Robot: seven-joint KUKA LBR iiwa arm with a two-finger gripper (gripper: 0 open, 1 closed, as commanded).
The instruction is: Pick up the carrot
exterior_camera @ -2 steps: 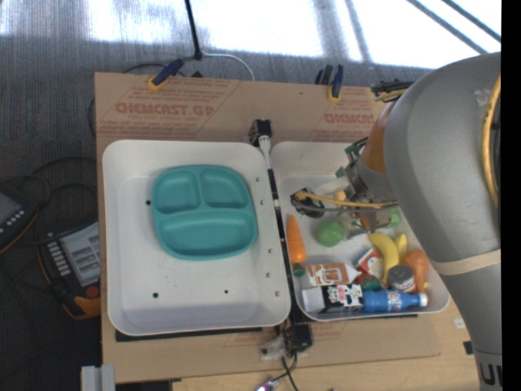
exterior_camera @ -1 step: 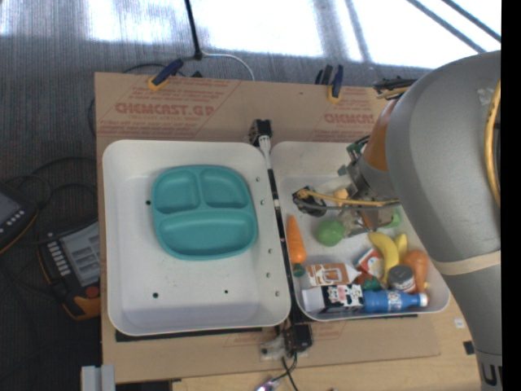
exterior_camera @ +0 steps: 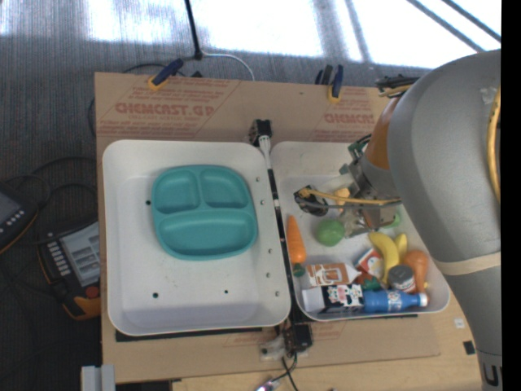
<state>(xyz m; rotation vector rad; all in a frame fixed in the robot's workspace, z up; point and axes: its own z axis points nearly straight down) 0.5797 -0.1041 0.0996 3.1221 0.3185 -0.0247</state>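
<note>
- On the right side, 1 grey arm fills much of the view, its bulk over the right bin's far corner, an orange band showing at its left edge.
- 2 shallow white bins sit side by side: the left bin and the right bin.
- 1 teal divided plate lies in the left bin, with 3 compartments.
- 1 blue bottle lies along the right bin's near wall.
- 1 yellow banana lies near the bin's middle.
- 1 carrot lies against the right bin's left wall, pointing toward the near edge.
- 1 green ball sits just right of the carrot.
- 1 gripper hangs above the green ball, apart from the carrot; whether its fingers are spread or closed, I cannot tell.
</note>
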